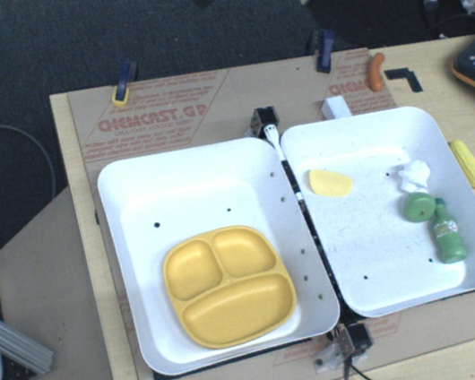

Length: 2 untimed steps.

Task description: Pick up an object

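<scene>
a yellow three-compartment plastic tray (228, 284) lay lower left; a green plastic bottle (446, 232) lay at right

Bright even light, soft shadows, slight blur

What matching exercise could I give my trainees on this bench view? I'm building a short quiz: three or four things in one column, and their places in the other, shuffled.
Things:
1. yellow divided tray
2. green bottle
3. flat yellow piece
4. orange sausage-shaped item

Places:
A. on the board beyond the right bin
B. in the left bin
C. near the right bin's far-left corner
D. by the right bin's right wall

Pairs: 1-B, 2-D, 3-C, 4-A
</scene>
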{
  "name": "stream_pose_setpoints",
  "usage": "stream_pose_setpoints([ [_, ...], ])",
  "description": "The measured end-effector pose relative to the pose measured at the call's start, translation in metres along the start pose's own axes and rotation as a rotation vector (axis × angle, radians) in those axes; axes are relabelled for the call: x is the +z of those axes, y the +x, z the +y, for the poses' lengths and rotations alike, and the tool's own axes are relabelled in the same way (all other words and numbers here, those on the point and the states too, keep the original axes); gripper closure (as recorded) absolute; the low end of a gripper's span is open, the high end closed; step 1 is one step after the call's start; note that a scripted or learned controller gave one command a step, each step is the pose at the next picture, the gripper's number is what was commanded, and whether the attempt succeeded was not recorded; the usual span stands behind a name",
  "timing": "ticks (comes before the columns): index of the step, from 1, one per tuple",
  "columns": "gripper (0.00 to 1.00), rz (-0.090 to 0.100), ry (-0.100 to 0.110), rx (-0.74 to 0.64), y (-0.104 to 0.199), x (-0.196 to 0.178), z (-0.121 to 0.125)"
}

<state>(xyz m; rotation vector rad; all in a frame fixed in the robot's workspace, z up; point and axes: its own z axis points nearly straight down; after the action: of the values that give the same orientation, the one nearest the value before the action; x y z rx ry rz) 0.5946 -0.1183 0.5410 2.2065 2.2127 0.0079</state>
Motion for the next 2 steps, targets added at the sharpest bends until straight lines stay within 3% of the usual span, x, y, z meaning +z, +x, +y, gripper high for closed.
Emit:
stream_pose_setpoints([
  [2, 1.00, -0.005, -0.009, -0.001, 0.000, -0.022, 0.001],
])
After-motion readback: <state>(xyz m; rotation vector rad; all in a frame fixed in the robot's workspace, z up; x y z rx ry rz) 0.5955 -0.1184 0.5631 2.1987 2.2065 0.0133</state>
